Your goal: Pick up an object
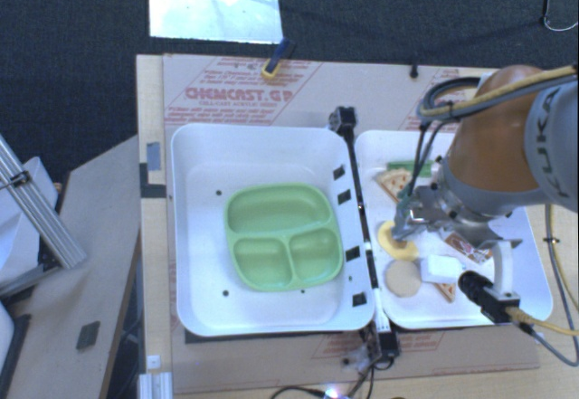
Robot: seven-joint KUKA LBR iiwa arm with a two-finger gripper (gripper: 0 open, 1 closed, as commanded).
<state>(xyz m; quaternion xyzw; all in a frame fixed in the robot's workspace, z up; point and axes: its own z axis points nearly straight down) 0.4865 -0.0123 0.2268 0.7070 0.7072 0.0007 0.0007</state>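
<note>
The right bin (373, 146) holds several small food toys. A pizza slice (394, 181) lies near its left wall, with a thin green piece (401, 167) just behind it. Toward the front are a yellow round piece (398, 248), a tan round cookie (403, 279) and a white block (441, 267). My gripper (404, 218) hangs low over the bin's left side, directly above the yellow piece and close to it. The bulky wrist and arm cover the middle and right of this bin. I see nothing lifted off the bin floor.
The left bin (262, 137) holds a green divided plate (282, 234). A black-clipped divider (355, 207) separates the two bins. A red-and-white packet (468, 250) lies under the wrist. Cables (534, 327) trail at the right bin's front right corner.
</note>
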